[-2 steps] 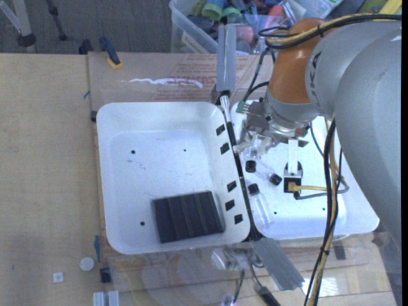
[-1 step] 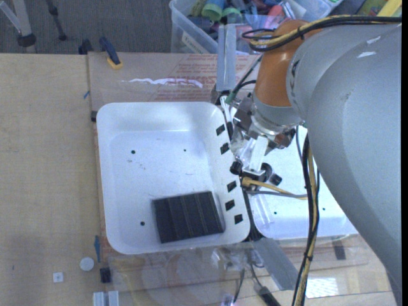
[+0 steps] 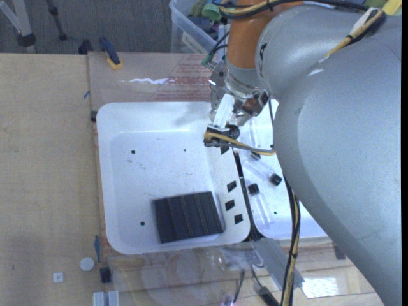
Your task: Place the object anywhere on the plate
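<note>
**A:** Where does the gripper [image 3: 242, 110] stand?

**B:** Over the far end of the rims where the left-hand bin [image 3: 153, 171] and the right-hand bin [image 3: 264, 212] meet, hanging from the grey arm [image 3: 331, 107]. Whether it is apart or together I cannot tell, because the wrist hides that. I can't make out anything held in it.

**A:** And the plate?

**B:** I take the dark ribbed slab [image 3: 187, 216] for it. It lies flat on the floor of the left-hand bin, toward the near right corner, a little skewed to the bin's edges.

**A:** The object?

**B:** My guess is one of two bits in the right-hand bin, close to its left edge. A small black piece [image 3: 254, 188] lies just beside the rim, and a second black piece [image 3: 275, 179] lies further in. I can't tell which one is meant.

**A:** So how should the step be done well?

**B:** If the gripper is empty, the pick comes first. Come straight down over the piece, because the bin's left wall leaves little room on that side. Lift clear of both rims before crossing. Then head for the near right corner of the left-hand bin and aim at the slab's middle, not its edges. Let go low, since a small piece dropped on ribs may well bounce or roll off
</note>
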`<state>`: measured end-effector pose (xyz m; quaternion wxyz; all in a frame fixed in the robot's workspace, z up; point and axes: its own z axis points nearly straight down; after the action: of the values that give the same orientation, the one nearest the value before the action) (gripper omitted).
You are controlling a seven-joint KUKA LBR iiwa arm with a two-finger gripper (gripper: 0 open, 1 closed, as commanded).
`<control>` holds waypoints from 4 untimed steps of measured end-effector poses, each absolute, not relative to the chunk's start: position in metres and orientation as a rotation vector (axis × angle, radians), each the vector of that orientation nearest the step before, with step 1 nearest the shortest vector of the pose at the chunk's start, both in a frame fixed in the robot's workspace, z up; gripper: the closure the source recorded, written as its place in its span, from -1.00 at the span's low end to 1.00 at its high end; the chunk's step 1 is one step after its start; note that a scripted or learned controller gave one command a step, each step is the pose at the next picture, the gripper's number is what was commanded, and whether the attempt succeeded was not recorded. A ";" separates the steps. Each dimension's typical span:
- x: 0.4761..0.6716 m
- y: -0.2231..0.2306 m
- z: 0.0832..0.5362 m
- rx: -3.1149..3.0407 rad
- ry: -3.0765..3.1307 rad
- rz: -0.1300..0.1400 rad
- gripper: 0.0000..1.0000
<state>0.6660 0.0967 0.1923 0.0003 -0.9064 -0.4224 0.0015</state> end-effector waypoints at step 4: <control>0.658 0.153 0.231 -2.952 -1.073 0.006 -1.00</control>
<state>0.6578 0.1534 0.2311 0.0001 -0.9399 -0.3415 0.0019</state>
